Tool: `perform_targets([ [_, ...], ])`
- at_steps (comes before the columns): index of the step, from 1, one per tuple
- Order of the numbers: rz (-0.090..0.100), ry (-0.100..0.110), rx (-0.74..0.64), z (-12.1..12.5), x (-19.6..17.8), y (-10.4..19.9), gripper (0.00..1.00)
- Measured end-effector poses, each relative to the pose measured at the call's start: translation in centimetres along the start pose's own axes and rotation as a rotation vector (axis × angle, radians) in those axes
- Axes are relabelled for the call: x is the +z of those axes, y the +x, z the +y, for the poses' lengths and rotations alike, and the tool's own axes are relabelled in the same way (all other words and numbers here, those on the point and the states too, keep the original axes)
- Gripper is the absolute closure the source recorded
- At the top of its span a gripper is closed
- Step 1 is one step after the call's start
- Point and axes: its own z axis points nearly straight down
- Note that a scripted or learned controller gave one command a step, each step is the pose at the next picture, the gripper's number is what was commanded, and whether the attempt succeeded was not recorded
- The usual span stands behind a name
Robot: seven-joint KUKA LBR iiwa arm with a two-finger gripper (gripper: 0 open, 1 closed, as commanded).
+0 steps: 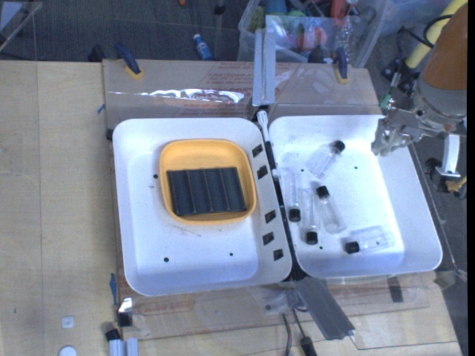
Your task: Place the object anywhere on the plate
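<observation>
vials (324,208) lie scattered in right bin (401,199); plate (207,152) with dark grid sits in left bin (133,199); gripper (389,141) over right bin's far edge, grip state unclear

Setting: a pale wooden desk (52,199) under even light, dark grey carpeted floor (111,13) beyond its far edge, a clear plastic tub (319,13) of bright mixed items at top centre, and blue clamps (130,61) along a cardboard backing (185,80).

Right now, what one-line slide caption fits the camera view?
Gripper poised over right white bin of clear black-capped plastic vials; yellow plate with dark ridged insert in left bin.
</observation>
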Motion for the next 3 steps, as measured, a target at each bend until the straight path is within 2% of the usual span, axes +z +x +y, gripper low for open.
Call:
perform_targets([
  [1, -0.001, -0.007, -0.215, 2.9, -6.1, 0.6, 1.0],
  [2, -0.002, -0.008, -0.442, 3.1, -12.3, -0.4, 1.0],
  [3, -0.004, -0.01, -0.648, 4.0, -15.3, -4.5, 1.0],
])
